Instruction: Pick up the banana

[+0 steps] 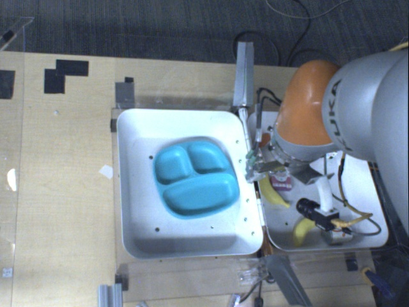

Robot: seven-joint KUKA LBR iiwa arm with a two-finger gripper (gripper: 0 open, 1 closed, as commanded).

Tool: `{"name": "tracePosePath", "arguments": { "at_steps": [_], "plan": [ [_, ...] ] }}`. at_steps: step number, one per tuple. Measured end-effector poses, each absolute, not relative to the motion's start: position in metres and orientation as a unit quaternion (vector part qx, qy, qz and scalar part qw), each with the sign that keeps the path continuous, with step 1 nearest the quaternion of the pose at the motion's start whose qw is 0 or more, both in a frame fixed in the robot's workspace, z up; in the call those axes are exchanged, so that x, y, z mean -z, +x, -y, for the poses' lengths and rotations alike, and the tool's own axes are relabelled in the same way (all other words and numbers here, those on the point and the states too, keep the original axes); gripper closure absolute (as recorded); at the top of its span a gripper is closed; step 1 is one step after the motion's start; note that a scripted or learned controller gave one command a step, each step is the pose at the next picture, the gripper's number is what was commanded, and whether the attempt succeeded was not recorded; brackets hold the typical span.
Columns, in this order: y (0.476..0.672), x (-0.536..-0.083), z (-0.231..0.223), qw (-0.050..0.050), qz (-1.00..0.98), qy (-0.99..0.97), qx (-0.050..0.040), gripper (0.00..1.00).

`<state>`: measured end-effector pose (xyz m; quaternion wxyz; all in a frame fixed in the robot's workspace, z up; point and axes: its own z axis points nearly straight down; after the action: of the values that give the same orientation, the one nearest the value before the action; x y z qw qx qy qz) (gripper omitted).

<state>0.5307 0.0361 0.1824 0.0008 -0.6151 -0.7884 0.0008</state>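
The banana point(273, 195) lies in the right bin point(377, 232) close to its left wall, a yellow curved shape partly covered by the arm. My gripper point(255, 165) hangs just above the banana's upper end, at the wall between the two bins. The wrist hides how the gripper stands relative to the banana. Nothing can be seen held in it.
A blue divided plate point(195, 178) fills the middle of the left bin point(137, 229). In the right bin, a small pink-and-white thing point(282, 183) lies beside the banana and another yellow thing point(301, 232) lies nearer the front. The grey and orange arm point(319, 114) covers much of the right bin.
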Motion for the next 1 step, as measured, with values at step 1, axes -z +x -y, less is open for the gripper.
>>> {"name": "tracePosePath", "arguments": {
  "at_steps": [1],
  "plan": [
    [0.5209,-0.1630,-0.1155,0.001,0.713,-0.701,-0.0013,1.00]
  ]
}}
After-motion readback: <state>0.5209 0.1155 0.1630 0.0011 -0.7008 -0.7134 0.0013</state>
